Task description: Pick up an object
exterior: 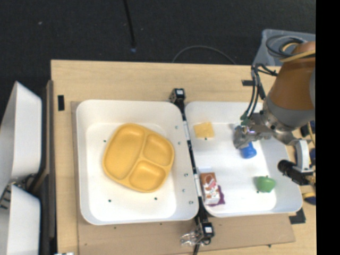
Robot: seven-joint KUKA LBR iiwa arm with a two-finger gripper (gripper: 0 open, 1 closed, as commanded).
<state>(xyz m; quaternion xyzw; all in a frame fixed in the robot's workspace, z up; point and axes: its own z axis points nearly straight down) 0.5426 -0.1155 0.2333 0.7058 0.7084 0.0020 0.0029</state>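
My gripper [243, 139] hangs low over the right bin [223, 113], directly above a small blue object [248, 152] that touches or nearly touches its tips. A green object [264, 184] lies near the bin's front right. A yellow square sponge-like piece [204, 130] rests at the bin's back left. A brown and purple snack packet [211, 188] lies at the front left of that bin.
The left bin [90, 195] holds a yellow divided plate [138, 156]. The arm's orange band [292, 84] and grey wrist loom over the right bin's far right side. A black clip [177, 95] sits where the bins meet at the back.
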